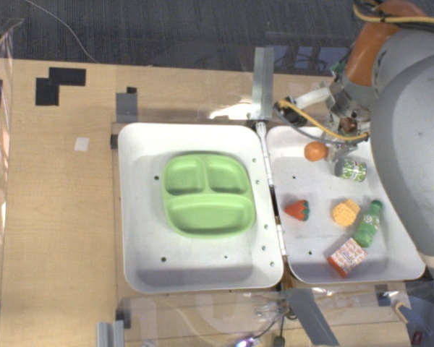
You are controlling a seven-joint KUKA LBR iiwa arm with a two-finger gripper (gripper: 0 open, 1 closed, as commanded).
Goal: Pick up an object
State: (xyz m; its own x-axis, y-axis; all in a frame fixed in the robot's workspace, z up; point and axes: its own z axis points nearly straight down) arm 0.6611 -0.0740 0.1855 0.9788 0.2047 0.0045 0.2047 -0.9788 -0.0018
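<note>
Apparently nothing is lifted yet: the gripper hangs at the upper right of the frame, near the orange ball and the green can lying in the right bin. Whether its jaws are wide or narrow I cannot tell.

Bright, even light falls from above, and the scene is neither dim nor washed out overall. The two white bins come close to overexposure, with a hard glare patch on the bench at their far edge. Soft shadows gather along the inner walls of the left bin and under the green tray. The grey arm at right looms large and soft-focused. Small objects look slightly fuzzy, the detail coarse.
</note>
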